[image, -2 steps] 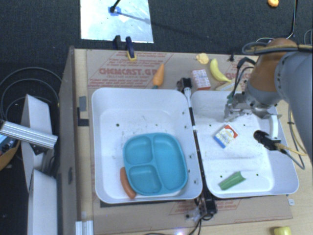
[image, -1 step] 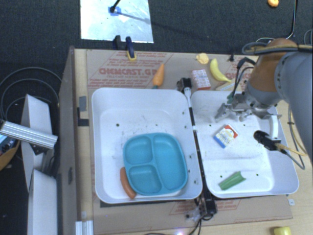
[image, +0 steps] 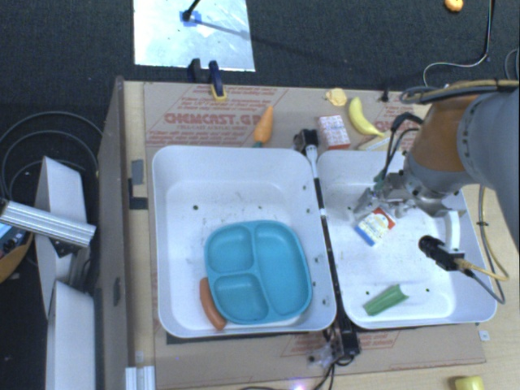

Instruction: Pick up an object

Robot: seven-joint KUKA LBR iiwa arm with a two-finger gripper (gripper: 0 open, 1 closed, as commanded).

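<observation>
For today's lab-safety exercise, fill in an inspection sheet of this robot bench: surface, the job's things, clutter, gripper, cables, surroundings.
Surface: cardboard-covered bench bearing left bin and right bin.
Job's things: small white, red and blue carton and green block in the right bin; blue divided plate and orange sausage in the left.
Clutter: carrot, banana and small box behind the bins.
Gripper: gripper low over the carton; grasp unclear.
Cables: black cable top right; wires along the arm.
Surroundings: dark floor, metal sheet, orange ball.

Blue divided tray (image: 257, 271); orange sausage (image: 211, 303); green block (image: 384, 299); white-blue-red packet (image: 374, 225); yellow banana (image: 361, 118).
</observation>
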